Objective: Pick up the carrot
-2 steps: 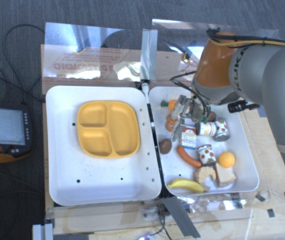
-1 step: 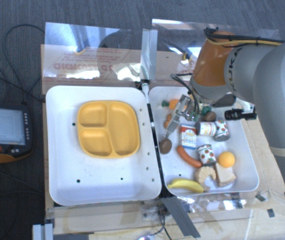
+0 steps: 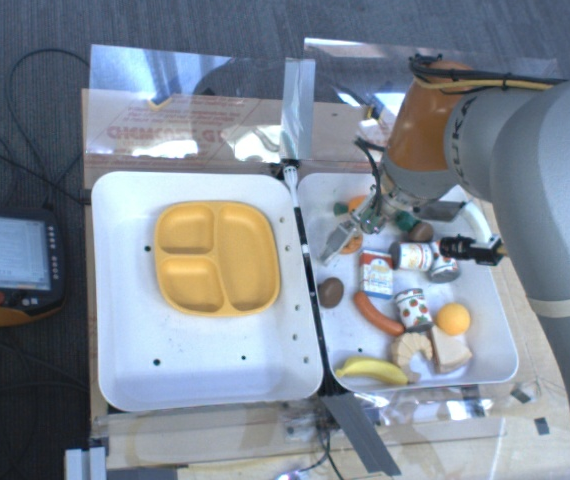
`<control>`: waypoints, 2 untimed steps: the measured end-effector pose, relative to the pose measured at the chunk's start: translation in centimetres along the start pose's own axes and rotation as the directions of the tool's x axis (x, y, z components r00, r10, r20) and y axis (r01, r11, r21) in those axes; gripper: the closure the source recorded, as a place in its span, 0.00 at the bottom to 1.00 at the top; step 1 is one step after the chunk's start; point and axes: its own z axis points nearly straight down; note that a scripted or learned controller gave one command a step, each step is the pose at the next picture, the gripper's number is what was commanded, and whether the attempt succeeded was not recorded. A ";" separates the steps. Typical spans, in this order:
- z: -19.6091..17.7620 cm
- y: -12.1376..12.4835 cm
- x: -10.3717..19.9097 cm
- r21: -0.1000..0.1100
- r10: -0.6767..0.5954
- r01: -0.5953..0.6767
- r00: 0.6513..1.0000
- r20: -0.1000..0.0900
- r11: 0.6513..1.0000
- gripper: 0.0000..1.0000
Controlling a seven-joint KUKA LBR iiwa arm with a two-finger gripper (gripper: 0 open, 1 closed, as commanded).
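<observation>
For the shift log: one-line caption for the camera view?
Gripper low in the right bin, by the carrot; yellow tray in the left.

Smooth white plastic bins (image 3: pixel 205 383); glossy yellow plastic tray (image 3: pixel 216 257). Shiny crinkled foil (image 3: pixel 155 68) behind, over brown cardboard (image 3: pixel 180 128). Matt grey carpet floor (image 3: pixel 25 388).

Mirrored, unreadable red lettering on the cardboard sheet (image 3: pixel 180 128) behind the bins, no other legible text

Two white bins (image 3: pixel 115 368) sit side by side. One yellow tray (image 3: pixel 216 257) lies in the left. One banana (image 3: pixel 372 371), one orange (image 3: pixel 453 319), one sausage (image 3: pixel 377 313).
</observation>
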 end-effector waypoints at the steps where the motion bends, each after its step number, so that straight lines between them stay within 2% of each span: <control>1: 0.0 0.4 -0.7 0.005 0.238 -0.238 0.971 -0.006 0.971 0.00; 2: -17.4 -2.4 -5.2 -0.046 0.420 -0.418 0.907 0.038 0.907 0.00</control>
